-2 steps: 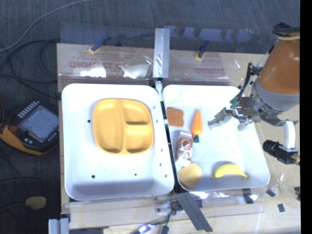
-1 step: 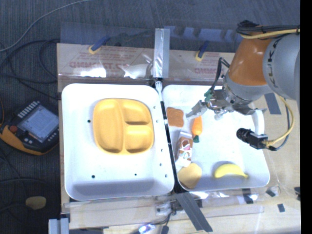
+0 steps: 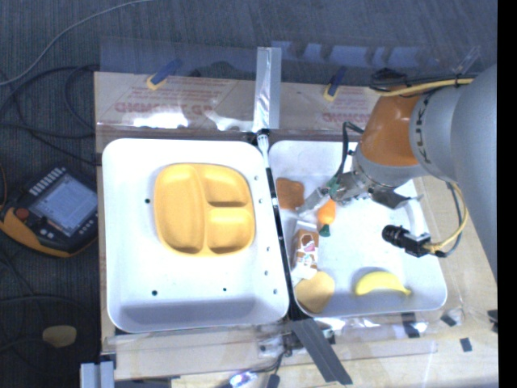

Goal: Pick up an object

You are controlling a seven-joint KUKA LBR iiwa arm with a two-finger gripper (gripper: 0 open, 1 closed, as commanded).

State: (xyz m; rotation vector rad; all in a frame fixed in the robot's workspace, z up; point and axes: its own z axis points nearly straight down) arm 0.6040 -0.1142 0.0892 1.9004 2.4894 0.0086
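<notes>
overhead, two shallow white bins sit side by side on a bench. the left bin (image 3: 121,297) holds a yellow compartment tray (image 3: 204,208), lying flat near its middle with bare white floor all around it. the right bin (image 3: 424,293) holds several small things: a brown piece (image 3: 289,190) near its upper left corner, an orange carrot-like toy (image 3: 325,213) just beside the gripper, a small printed packet (image 3: 305,248) below it, a tan rounded piece (image 3: 315,291) at the lower left corner against the dividing wall, and a yellow banana (image 3: 380,284) near the lower edge. most of these crowd the bin's left side, while the floor between the packet and the banana is bare. a handheld controller (image 3: 50,211) lies on the dark carpet to the left of the bench. the grey arm with its orange band (image 3: 389,133) reaches in from the right, bent down over the right bin's upper part. the gripper (image 3: 333,194) points left and down toward the carrot toy; whether its tips are apart or together cannot be told.
</notes>
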